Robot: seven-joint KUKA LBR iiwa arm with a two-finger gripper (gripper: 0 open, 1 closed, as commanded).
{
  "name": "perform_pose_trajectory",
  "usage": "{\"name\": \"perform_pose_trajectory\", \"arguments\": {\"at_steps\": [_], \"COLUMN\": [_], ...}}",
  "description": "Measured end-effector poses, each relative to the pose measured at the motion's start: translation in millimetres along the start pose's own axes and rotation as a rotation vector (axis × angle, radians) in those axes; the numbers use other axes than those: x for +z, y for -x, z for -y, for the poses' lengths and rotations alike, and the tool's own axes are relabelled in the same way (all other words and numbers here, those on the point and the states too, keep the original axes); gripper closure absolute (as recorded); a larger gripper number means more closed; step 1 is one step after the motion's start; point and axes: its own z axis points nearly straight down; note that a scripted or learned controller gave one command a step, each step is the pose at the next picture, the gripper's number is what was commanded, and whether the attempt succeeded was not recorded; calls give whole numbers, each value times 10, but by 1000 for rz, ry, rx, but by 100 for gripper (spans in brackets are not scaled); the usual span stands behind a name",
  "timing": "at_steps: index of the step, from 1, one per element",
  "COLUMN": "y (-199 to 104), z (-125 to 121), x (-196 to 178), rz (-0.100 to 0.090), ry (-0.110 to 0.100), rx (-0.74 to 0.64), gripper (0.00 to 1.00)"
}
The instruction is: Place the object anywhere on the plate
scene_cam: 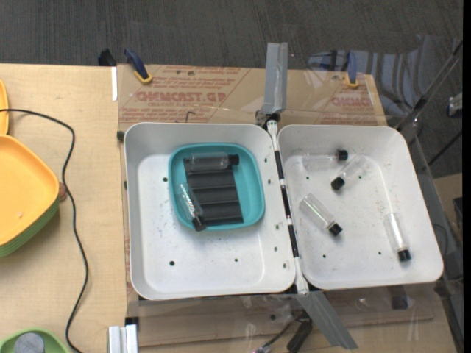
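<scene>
White plastic forms the two shallow bins that you see side by side in the camera view, seated on a printed cardboard sheet (191, 93) on the wooden counter (59, 109). Locate the left bin (147, 256) first: it carries a teal plate (252, 197), square with rounded corners, set toward the bin's upper middle. On the plate you find a dark ribbed mass (215, 195) that the view does not resolve clearly, one clear vial (208, 161) lying crosswise along its far side, and a second clear vial (188, 203) lying at a slant along its left side, with the black cap toward you. Move to the right bin (419, 197), which touches the left bin along a dark centre seam. Four loose clear vials with black caps lie flat on its floor, well apart from the plate: one near the far wall (328, 157), one just below it (349, 173), one near the bin's middle (319, 213), and one by the right wall (396, 234). You cannot tell the state of the claw from this view. Note the surroundings: a grey metal post (276, 76) stands behind the seam, blue clamps (137, 65) grip the cardboard's far edge, a stack of yellow dishes (22, 190) sits at the counter's left edge, and a black cable (75, 219) runs beside it.
</scene>
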Motion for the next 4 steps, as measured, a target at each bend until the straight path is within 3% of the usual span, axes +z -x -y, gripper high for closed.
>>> {"name": "perform_pose_trajectory", "arguments": {"at_steps": [1, 4], "y": [69, 80], "z": [173, 209], "x": [1, 7], "rz": [0, 1], "ry": [-2, -3], "rx": [96, 515], "gripper": [0, 0]}}
